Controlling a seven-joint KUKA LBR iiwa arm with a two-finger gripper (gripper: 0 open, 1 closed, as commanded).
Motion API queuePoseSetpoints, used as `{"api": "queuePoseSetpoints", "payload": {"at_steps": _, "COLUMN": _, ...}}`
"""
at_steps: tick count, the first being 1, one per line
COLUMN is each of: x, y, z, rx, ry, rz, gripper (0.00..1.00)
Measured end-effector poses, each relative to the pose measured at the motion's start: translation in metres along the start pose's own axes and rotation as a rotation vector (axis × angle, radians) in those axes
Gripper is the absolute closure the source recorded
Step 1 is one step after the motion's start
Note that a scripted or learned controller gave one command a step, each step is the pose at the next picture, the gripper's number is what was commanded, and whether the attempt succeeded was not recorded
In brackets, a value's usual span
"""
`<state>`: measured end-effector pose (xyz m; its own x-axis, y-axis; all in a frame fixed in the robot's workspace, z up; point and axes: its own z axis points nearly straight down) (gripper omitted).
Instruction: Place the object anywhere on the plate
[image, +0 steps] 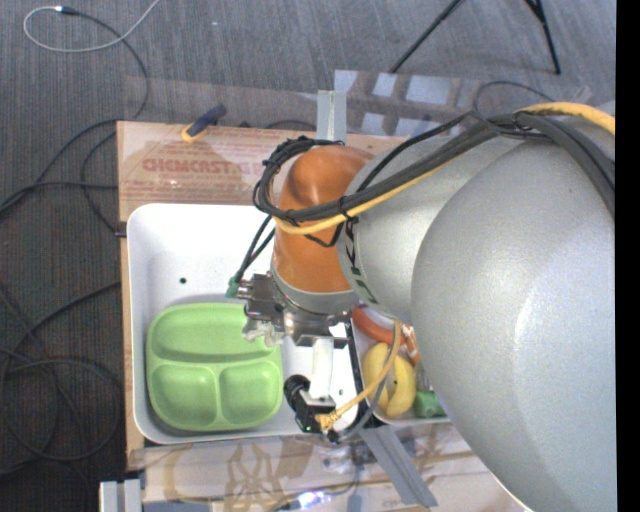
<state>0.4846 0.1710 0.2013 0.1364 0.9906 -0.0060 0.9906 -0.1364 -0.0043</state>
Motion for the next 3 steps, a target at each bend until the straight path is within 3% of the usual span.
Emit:
{"api": "queuePoseSetpoints", "payload": {"at_steps": 1, "x": 0.058, "y": -0.004, "z": 0.086, "rx": -0.018, "ry": 0.011, "rz": 0.114, "gripper": 1.00}}
{"api": "queuePoseSetpoints", "payload": {"at_steps": 2, "x": 0.012, "y": 0.037, "z": 0.049, "rx": 0.000, "ry": 0.000, "rz": 0.283, "gripper": 1.00}}
{"api": "queuePoseSetpoints", "payload": {"at_steps": 3, "x": 0.053, "y": -0.010, "z": 0.023, "rx": 0.000, "ry": 0.000, "rz": 0.476, "gripper": 1.00}}
